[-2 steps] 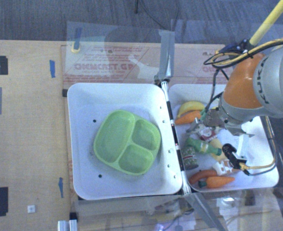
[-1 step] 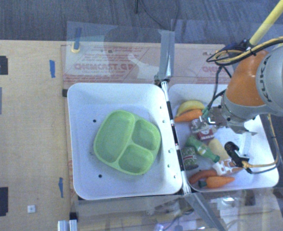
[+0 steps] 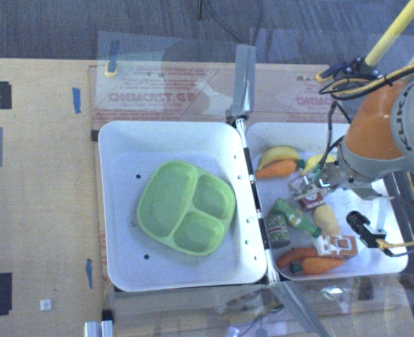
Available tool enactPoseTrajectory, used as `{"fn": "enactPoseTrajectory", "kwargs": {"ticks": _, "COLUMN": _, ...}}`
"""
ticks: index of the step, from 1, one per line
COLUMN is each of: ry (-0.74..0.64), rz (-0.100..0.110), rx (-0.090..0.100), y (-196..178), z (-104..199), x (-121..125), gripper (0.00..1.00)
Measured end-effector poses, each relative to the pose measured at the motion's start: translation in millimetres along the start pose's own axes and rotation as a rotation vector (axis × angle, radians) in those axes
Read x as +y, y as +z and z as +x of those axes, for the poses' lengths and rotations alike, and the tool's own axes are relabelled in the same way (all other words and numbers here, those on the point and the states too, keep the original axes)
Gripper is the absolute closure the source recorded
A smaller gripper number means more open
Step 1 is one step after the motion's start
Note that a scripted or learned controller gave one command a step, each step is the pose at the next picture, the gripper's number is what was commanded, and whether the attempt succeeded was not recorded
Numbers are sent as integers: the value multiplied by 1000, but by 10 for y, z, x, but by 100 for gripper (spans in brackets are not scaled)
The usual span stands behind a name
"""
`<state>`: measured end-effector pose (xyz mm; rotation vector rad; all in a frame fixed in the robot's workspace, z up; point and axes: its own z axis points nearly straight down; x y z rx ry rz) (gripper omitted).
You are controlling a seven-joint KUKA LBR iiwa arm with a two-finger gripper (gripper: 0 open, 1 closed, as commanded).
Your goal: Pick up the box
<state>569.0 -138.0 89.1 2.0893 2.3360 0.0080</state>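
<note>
Starting at left: bare wooden bench (image 3: 38, 209) w/ black corner marks & blue tape bits. Next, left bin (image 3: 122, 153) holds a green divided plate (image 3: 185, 207), three compartments, lying flat near the bin's middle. Right bin (image 3: 396, 255) is crowded: green bottle (image 3: 296, 215) tilted near its left side, dark green packet (image 3: 276, 229) just below it, banana (image 3: 278, 154) & orange carrot (image 3: 275, 168) up top, potato-like piece (image 3: 326, 220) mid-bin, two more carrots (image 3: 308, 260) along the bottom wall. Box (image 3: 335, 245), white w/ red print, lies low in right bin, touching the lower carrots, just beside the potato piece. Gripper (image 3: 306, 188) is over the upper middle of right bin, above a small can-like item; can't tell how far apart its tips are or if anything's held. It's apart from the box. Arm (image 3: 382, 128), grey & orange, comes in from right.
</note>
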Motion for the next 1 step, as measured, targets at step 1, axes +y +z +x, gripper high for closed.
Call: {"fn": "enactPoseTrajectory", "kwargs": {"ticks": 1, "ry": 247, "rz": 8, "rx": 0, "y": -954, "z": 794, "x": 1086, "gripper": 100}}
